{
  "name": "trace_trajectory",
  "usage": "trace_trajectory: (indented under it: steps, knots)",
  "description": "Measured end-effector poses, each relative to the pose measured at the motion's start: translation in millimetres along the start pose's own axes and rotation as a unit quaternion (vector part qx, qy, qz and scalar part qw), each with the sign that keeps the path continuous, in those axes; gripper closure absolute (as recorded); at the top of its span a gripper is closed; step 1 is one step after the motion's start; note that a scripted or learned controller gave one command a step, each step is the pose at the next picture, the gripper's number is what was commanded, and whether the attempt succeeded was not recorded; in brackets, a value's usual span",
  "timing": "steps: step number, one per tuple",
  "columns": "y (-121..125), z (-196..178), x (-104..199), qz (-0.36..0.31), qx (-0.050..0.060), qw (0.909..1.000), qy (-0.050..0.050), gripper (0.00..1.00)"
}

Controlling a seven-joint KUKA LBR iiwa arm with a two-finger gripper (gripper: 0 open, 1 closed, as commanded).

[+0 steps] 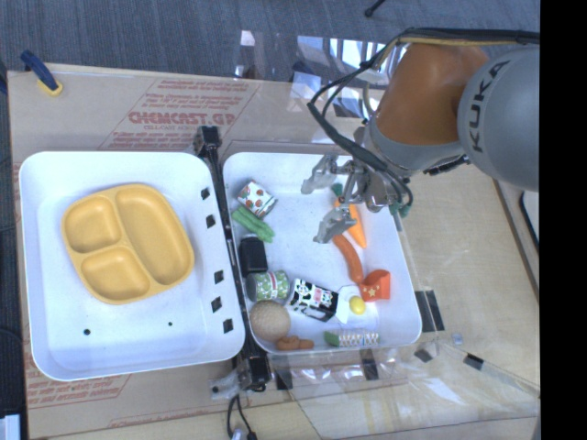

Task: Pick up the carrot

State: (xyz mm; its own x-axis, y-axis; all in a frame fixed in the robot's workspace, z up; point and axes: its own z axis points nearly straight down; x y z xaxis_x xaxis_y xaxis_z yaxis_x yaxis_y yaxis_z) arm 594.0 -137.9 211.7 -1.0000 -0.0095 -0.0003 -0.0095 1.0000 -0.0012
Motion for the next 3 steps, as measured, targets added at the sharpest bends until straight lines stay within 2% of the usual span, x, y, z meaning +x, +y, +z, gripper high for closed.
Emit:
trace_trajectory:
  steps: [1, 2, 3]
  knots:
    - [-52, 81, -44, 0.028, -0.001, 0.9996, 0.003, 0.00]
    - [-68, 120, 3, 0.006, -0.001, 1.0000, 0.000, 0.00]
    - [-66, 107, 0, 0.002, 0.000, 1.0000, -0.003, 1.00]
